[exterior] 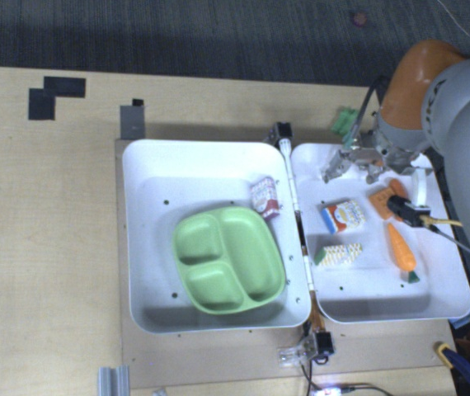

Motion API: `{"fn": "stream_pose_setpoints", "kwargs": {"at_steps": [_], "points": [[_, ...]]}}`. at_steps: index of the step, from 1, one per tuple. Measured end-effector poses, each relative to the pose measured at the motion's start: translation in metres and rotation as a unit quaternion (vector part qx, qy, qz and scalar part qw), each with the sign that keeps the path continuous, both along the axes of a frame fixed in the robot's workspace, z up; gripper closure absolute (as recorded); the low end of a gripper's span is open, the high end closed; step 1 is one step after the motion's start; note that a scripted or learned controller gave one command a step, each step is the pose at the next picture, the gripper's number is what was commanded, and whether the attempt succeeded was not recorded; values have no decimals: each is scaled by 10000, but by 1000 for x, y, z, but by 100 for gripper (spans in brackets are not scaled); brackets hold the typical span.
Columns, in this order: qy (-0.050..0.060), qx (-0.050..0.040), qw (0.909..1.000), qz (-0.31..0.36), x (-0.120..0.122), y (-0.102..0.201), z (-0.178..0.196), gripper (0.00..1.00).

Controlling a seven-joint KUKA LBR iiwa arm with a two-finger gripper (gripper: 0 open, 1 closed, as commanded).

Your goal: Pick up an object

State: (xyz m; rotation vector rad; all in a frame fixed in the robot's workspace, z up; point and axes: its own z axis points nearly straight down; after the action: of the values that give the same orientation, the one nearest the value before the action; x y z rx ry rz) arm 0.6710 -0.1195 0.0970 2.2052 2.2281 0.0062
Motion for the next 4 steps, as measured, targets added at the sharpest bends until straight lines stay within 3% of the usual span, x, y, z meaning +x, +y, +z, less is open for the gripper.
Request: {"fn": "stream_pose_setpoints", "kwargs": {"at_steps": [1,2,3,4], "points": [[19,10,10000,-20,-1,20,-12,0],[-4,2,10000,-5,0,20,0,100],[-2,0,10000,-3,0,20,0,0],[-27,-1,10000,8,2,21,12,100]]}}
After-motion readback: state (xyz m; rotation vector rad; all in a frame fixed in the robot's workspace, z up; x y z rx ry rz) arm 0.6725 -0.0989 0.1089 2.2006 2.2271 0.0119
